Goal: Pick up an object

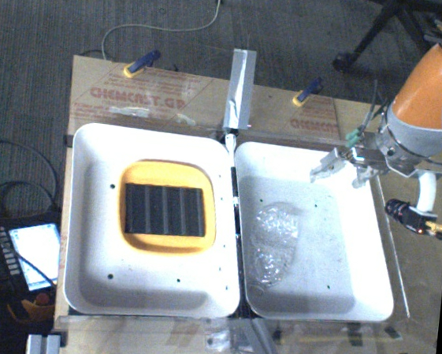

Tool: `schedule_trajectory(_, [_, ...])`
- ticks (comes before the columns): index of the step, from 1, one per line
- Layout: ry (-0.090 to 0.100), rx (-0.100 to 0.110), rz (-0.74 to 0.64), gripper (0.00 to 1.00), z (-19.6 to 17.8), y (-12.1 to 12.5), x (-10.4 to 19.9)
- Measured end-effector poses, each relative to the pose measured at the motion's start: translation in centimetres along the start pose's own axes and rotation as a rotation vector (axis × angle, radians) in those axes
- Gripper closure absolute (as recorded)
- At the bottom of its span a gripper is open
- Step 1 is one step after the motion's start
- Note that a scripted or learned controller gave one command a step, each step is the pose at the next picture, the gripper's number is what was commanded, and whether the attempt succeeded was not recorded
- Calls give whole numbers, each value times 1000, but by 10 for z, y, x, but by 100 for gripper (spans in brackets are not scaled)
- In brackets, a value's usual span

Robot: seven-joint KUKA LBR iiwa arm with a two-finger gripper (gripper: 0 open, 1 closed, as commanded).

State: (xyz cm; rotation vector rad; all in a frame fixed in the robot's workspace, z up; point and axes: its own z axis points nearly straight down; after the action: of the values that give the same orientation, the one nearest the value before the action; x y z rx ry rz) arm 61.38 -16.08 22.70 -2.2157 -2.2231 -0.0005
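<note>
Tool [341, 166] hangs over the back right corner of the right bin [381, 230], fingers spread, nothing between them. Nearest candidate: crumpled clear plastic wrap [273, 242] lying mid-bin, well apart from the tool. Risk: the wrap is thin, transparent and limp, so the fingers may close on air or slip off. Yellow-framed tray with dark slats [167, 207] sits in the left bin [83, 275]; probably too wide to grip.
</note>
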Motion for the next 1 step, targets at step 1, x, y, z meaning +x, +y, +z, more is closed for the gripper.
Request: schedule_trajectory(1, [-4, 1, -5, 0, 12, -1, 30])
